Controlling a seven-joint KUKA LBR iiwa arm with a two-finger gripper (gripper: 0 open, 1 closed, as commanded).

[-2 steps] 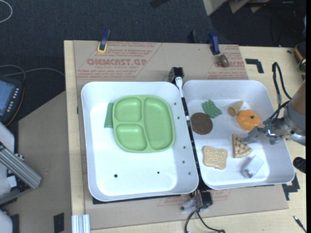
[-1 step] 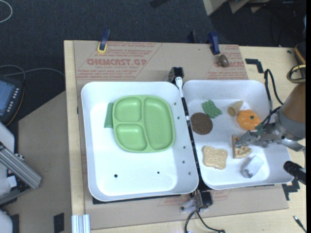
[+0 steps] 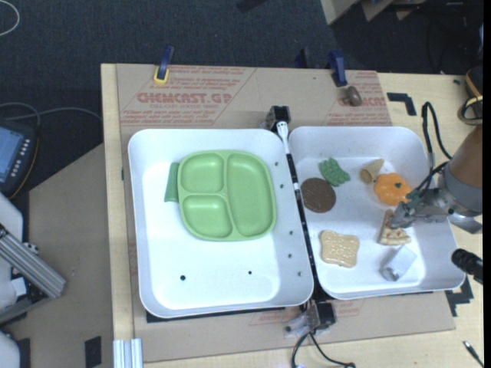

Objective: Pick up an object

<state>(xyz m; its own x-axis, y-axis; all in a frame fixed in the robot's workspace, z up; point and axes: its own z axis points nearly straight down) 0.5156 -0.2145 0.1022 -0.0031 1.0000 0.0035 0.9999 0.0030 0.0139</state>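
Bench (image 3: 230,90) carries two white bins side by side. Left bin (image 3: 153,228) holds a green divided plate (image 3: 227,194) toward its far half. Right bin (image 3: 430,259) holds the small stuff: grey arm (image 3: 466,176) coming over its right rim, brown round cookie (image 3: 317,194) near its left wall, tan cracker (image 3: 339,248) toward the near edge, orange fruit-like toy (image 3: 391,188) by the right side, green leafy piece (image 3: 334,172) toward the far edge, grey wrapped item (image 3: 398,264) at the near right corner. Gripper (image 3: 400,217) sits low just above a small tan biscuit piece (image 3: 394,235), likely the target (fingers too blurred, cannot tell how open or whether anything is held). Risk: the biscuit is flat and thin, so fingers may skid off, or nudge the orange toy just beside it.
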